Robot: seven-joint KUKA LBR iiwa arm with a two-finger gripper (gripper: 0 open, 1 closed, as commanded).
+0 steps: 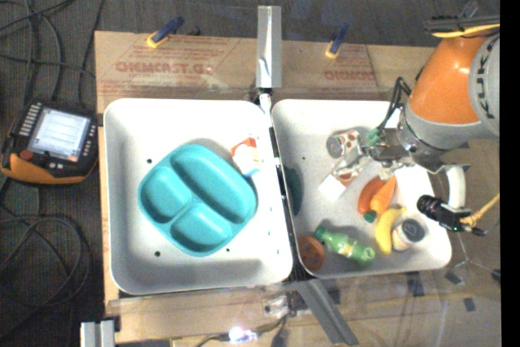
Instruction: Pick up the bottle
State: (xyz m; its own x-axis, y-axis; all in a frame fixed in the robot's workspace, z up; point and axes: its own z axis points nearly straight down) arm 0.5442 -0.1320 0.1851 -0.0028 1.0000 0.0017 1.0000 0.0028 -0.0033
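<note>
Camera view
Arm (455, 89): grey with an orange band, reaching in from the right above the right bin (309, 130).
Jaws: at the gripper (375, 144), low over the bin's upper middle, just beside a small can (342, 144); I cannot tell how wide they stand.
Bottle (348, 246): green, lying on its side near the right bin's front edge, apart from the gripper.
Neighbours: brown round piece (310, 251) at the bottle's left end, banana (387, 227) and carrot (377, 193) to its right.
Left bin (122, 134): teal divided tray (197, 197).
</note>
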